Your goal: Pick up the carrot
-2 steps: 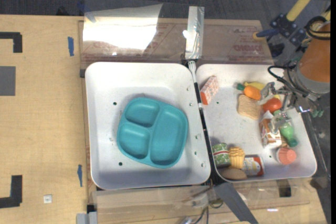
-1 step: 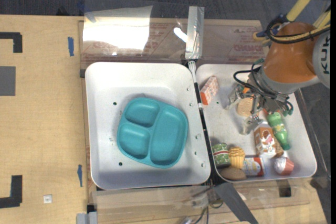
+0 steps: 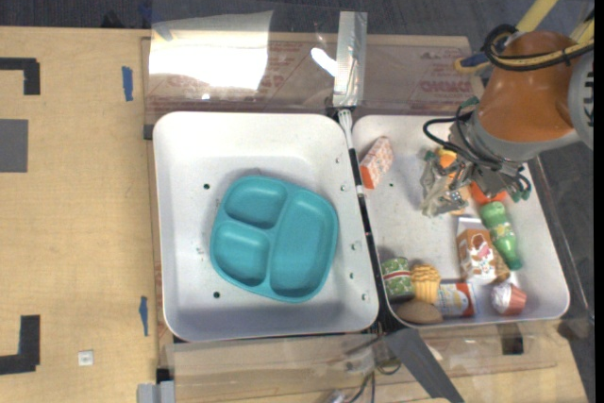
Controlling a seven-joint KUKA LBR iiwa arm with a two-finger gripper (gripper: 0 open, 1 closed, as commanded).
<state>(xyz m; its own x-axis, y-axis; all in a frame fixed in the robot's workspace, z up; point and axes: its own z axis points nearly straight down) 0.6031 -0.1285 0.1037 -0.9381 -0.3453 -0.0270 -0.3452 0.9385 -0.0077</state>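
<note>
The arm [image 3: 528, 99] runs out past the right edge and covers the right bin's [image 3: 557, 269] far corner. The gripper [image 3: 444, 189] is a blurred tangle, and the carrot [image 3: 478, 193] beside it shows as only a small orange patch

The arm [image 3: 528, 99] is reaching in from the right, its orange band (wide and rounded, seen from above) sitting over the wrist. Black cables are looping around the wrist just below that band. The gripper [image 3: 442, 184] is pointing down and slightly leftward beneath the wrist, its metal fingers [image 3: 436, 199] hanging low, too cluttered to judge their spacing.
</note>
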